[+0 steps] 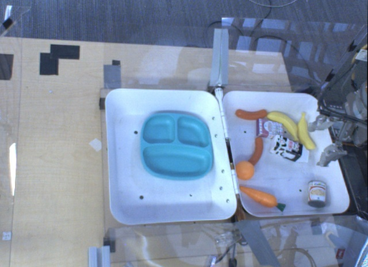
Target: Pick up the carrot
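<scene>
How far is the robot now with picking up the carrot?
Nothing looks done yet. The orange carrot with the green tip lies flat near the front edge of the right white bin, untouched. The two-finger gripper is at that bin's right rim, apart from the carrot. Reaching, grasping and lifting are all left.

Two bananas (290, 126), two sausages (251, 113), one carrot (260, 197)

the arm (352, 96) is cut off by the right edge, and its upper part is blurred behind reflections. the print on the small can (317, 193) is too small to be read. the black-and-white packet (286, 148) is partly covered by a banana (286, 123), and its printing cannot be made out.
</scene>
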Robot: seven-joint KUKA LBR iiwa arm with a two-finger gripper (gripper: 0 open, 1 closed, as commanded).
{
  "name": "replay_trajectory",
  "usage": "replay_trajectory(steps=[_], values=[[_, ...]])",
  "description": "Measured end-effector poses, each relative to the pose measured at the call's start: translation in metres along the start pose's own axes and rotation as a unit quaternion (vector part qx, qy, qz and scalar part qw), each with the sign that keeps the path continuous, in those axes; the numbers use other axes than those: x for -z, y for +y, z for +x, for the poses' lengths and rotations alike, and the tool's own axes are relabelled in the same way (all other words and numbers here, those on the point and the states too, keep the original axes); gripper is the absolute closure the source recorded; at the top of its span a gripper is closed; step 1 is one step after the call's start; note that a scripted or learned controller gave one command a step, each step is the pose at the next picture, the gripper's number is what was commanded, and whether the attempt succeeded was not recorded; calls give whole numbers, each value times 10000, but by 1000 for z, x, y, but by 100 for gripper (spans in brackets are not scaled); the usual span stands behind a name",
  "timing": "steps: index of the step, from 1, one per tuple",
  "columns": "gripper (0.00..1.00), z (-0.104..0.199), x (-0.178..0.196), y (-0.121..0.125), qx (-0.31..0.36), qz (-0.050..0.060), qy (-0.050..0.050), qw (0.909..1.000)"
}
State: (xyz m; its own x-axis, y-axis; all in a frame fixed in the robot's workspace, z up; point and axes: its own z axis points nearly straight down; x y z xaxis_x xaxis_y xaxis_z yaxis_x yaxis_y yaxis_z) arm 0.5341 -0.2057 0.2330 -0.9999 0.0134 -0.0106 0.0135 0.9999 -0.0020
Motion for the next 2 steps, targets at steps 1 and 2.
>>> replay_trajectory(steps=[1,2], values=[[0,46,-34,61,1532,-10,12,9882],[0,23,-103,120,2735,-23,15,9619]])
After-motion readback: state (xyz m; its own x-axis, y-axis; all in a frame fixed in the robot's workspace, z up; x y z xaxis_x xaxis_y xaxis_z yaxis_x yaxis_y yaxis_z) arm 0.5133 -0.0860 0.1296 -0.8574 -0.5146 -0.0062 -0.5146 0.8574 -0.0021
